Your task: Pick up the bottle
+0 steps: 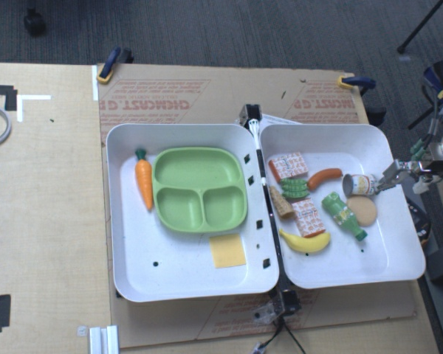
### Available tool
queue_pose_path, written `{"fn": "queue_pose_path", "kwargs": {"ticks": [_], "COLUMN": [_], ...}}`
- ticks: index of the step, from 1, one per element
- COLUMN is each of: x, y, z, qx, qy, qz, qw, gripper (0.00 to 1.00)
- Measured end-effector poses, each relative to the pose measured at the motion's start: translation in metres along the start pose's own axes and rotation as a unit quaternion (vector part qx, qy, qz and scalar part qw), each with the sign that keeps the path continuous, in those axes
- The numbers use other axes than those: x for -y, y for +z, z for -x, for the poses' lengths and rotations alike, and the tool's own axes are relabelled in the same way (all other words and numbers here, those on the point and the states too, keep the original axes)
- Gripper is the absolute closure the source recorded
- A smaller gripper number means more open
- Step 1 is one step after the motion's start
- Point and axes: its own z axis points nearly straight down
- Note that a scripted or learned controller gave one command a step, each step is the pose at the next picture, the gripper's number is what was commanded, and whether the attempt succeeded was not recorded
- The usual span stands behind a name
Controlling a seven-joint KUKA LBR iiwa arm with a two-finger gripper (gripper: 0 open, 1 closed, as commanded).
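End effector (390, 176) partly cut off; bottle (343, 214) unobstructed.

Reaches in from the right edge of the camera view, low and at a slant. Hand (387, 177) at the tip of a thin grey metal linkage, pointing left and slightly downward. Fingers too small and too blurred for their spread to be read. Behind the hand, to its right, a cluster of small grey wrist fittings with a few green and yellow specks among them. Farther right and above, more of the arm's hardware running up along the frame edge, cut off there. Orange band and main grey links out of frame. Nothing visibly lodged at the fingertips.
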Motion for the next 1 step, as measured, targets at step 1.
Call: {"fn": "queue_pose_path", "kwargs": {"ticks": [1], "x": [-0.0009], "y": [-0.0096], "z": [0.0003], "qx": [0.001], "qy": [-0.001], "qz": [0.000], "qw": [1.0000], "gripper": [1.00]}}
